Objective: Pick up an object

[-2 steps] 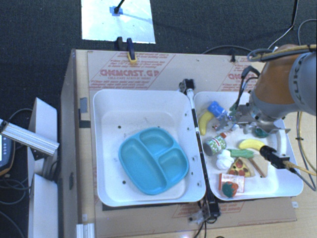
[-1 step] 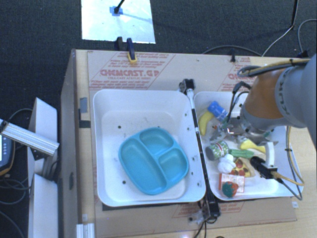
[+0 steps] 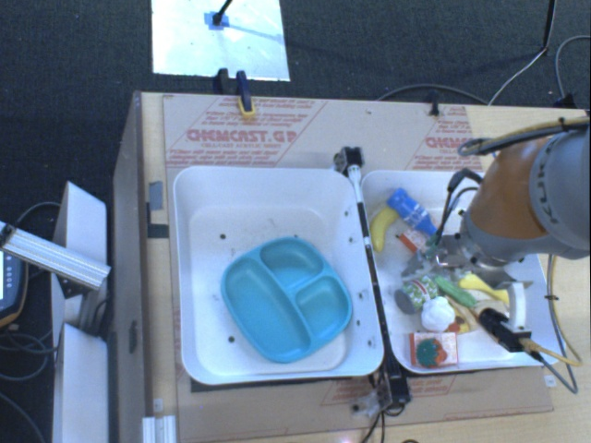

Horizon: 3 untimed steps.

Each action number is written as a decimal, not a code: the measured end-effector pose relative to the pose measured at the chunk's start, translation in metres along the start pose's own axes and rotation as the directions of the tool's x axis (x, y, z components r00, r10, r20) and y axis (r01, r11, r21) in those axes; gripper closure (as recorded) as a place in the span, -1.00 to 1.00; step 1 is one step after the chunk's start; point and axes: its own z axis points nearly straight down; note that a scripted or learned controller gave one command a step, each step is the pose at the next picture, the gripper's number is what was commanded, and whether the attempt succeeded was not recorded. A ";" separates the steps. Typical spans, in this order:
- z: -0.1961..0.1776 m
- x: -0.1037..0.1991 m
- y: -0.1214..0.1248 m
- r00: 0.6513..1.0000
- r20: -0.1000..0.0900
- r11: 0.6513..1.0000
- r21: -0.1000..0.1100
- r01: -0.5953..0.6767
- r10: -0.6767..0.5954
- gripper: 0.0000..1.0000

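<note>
1. The grey arm with the orange band is reaching in from the right and is hanging low over the right bin.
2. The gripper is sitting down among a pile of small toys near the middle of that bin. The view is too blurry there, so I cannot tell if the gripper is grasping anything or not.
3. Lots of things are waiting to be picked. A yellow banana is lying by the bin's left wall, and a blue bottle is lying just beside it.
4. A white ball is resting near the front, next to a small round can. A red square piece with a green spot is lying at the front edge.
5. Something green and something yellow are poking out right beside the gripper, maybe toy food.
6. The left bin is holding a blue divided plate, well apart from the arm.
7. I think the arm is doing the grabbing step right now. Next it needs to squeeze one toy tight and lift straight up, without bumping the others.
</note>
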 end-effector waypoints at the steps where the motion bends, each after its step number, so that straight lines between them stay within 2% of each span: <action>1: 0.000 0.017 -0.040 1.000 -0.001 1.000 0.000 -0.001 0.001 -1.00; 2: 0.000 0.030 -0.056 1.000 0.000 1.000 -0.001 -0.001 0.001 -1.00; 3: -0.001 0.005 0.028 1.000 0.001 1.000 -0.002 0.001 -0.001 -1.00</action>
